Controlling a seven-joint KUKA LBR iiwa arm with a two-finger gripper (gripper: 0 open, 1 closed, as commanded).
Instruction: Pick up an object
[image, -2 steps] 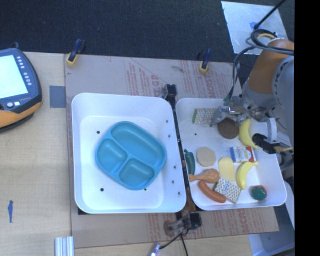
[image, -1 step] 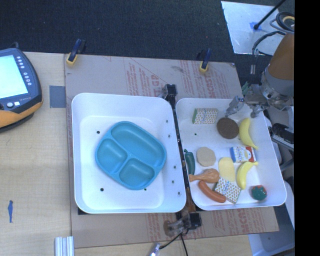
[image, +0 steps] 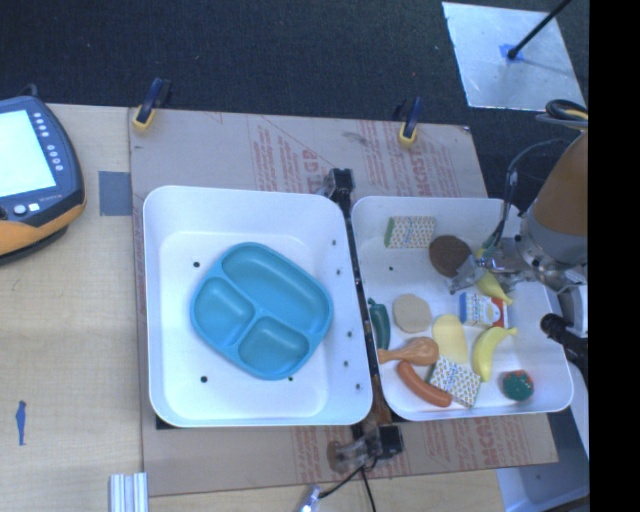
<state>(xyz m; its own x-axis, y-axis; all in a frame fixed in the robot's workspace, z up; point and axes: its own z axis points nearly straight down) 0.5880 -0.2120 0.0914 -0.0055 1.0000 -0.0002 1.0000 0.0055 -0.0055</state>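
The right bin (image: 497, 207) holds several toy foods. Among them are a brown round piece (image: 449, 252), a beige disc (image: 411, 313), a banana (image: 490, 350), a hot dog (image: 423, 385), an orange drumstick (image: 410, 351), a patterned card (image: 410, 231) and a small white carton (image: 479, 309). My gripper (image: 483, 268) reaches in from the right and hangs low over the bin's right half. It sits just right of the brown piece and above a small yellow item (image: 493, 288). The arm's wrist hides what lies directly under it.
The left bin (image: 160, 300) carries a blue divided plate (image: 262, 310). A green pepper (image: 380, 322) lies by the wall between the bins. A green and red ball (image: 517, 385) sits in the right bin's near right corner. A tablet-like pendant (image: 30, 175) rests at the far left.
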